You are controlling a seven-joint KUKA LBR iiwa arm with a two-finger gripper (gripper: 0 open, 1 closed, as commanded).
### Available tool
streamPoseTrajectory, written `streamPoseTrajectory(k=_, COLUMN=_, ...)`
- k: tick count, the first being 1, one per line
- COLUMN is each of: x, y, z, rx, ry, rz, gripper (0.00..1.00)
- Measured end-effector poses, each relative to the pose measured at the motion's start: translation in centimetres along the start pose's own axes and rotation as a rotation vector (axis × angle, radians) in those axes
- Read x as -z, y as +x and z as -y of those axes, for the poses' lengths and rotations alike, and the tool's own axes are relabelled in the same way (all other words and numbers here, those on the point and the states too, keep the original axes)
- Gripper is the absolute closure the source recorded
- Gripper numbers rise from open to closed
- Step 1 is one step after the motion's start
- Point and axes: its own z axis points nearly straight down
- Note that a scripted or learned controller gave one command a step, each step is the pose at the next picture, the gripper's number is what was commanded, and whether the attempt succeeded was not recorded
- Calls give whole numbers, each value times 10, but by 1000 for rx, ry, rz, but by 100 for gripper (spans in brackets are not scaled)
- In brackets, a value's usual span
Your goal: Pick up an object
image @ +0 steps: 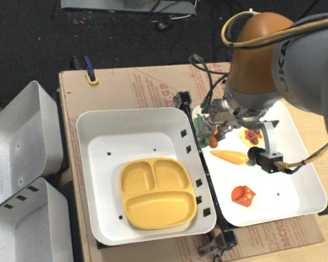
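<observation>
In the right bin (294,202) an orange carrot-shaped piece (231,157) lies near the middle, and a red piece (242,195) sits closer to the front. A small yellow and red piece (250,135) is partly hidden under the wrist. My gripper (217,130) hangs low over the bin's back left corner, just above the carrot-shaped piece. A small red and green bit (212,142) shows at the bin wall right beneath it. Nothing can be seen held in the gripper.
The left bin (97,138) holds a yellow divided plate (156,192). A black block (265,158) on the wrist, with a cable, hangs beside the carrot-shaped piece. Spare white bins (19,156) lean at the far left, off the bench.
</observation>
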Motion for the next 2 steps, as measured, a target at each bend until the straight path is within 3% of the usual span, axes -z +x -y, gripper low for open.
streamPoseTrajectory(k=2, x=-19, y=80, z=-44, rx=-3, ry=0, rz=2, gripper=100)
